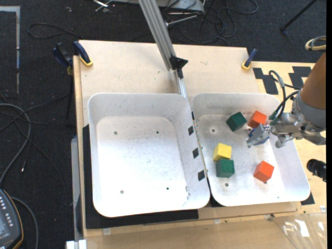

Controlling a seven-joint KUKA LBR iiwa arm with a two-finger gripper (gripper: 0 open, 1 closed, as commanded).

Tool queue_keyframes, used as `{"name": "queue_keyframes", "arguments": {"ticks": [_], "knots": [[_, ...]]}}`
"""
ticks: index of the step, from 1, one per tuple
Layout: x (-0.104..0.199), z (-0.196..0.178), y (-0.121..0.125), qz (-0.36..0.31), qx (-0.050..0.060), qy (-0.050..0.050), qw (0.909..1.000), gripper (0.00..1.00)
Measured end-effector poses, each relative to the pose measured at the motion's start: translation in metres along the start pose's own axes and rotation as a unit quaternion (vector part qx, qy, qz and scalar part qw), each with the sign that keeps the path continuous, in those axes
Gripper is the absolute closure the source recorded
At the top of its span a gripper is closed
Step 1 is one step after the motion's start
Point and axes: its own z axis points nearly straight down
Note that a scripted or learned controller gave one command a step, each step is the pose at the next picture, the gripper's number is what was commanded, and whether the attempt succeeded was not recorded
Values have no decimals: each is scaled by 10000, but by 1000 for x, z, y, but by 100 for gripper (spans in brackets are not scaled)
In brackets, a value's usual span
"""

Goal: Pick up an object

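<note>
Dark carpet strewn with black cables surrounds a pale wooden bench (135, 69), with a yellow-tipped clamp (83, 56) at its far left corner and another clamp (249, 59) at its far right. A slanted aluminium rail (158, 27) runs down from the top of the view to the seam between the two bins.

On the left sits the left white bin (104, 154), its floor speckled with small dark marks. Just beside it, touching along the middle seam, is the right white bin (298, 188), which carries five blocks. Nearest the seam lie a yellow block (223, 151) and, touching it on the near side, a green block (225, 168). Farther back is a dark green block (236, 121). To its right an orange block (257, 119) sits near the far wall, and a second orange block (264, 171) rests well apart toward the near right corner.

The gripper (257, 136) hangs over the right bin just in front of the far orange block, between it and the yellow block. Its fingers seem slightly parted with nothing between them, though the blur leaves this uncertain. The grey arm (311, 113) enters from the right, with its orange band at the frame's edge.
</note>
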Motion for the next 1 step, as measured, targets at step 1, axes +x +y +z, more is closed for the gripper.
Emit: {"name": "queue_keyframes", "arguments": {"ticks": [1], "knots": [[25, 123, 58, 5, -75, -16, 10000, 0]]}}
